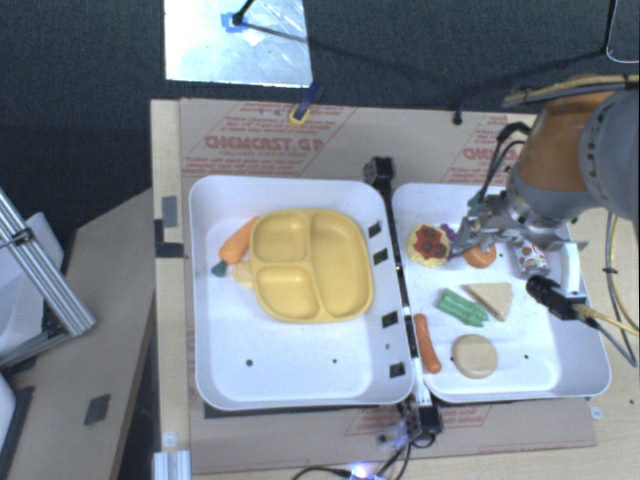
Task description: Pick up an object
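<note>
The gripper [478, 236] hangs low over the far part of the right bin [575, 363], close above a round orange-red toy [481, 257] that lies just right of a small pizza piece [430, 245]. Whether it grips anything cannot be told: the wrist's grey metal, cables and brackets crowd that spot, and the tip is too small and cluttered to read. A purple shape peeks out between the pizza and the wrist; what it is stays unclear.

The arm [580, 158] comes in from the right, a broad orange band above a grey rounded casing, and it covers the bin's far right corner. Just right of the wrist lies a small white item with red marks [529, 259], partly hidden.

The other toys in the right bin look like smooth moulded plastic: a green ridged vegetable piece [461, 306], a tan wedge like a bread slice [491, 299] touching it on the right, a beige round bun [474, 355] nearer, and a slim orange-red sausage [427, 342] lying along the bin's left wall.

The left bin [215, 358] holds a glossy yellow divided plate [305, 265] with three compartments. An orange carrot [238, 240] with a green tip lies against the plate's left rim, partly tucked beneath it. Both bins are shallow white plastic with rounded corners, resting on printed cardboard [262, 139].
</note>
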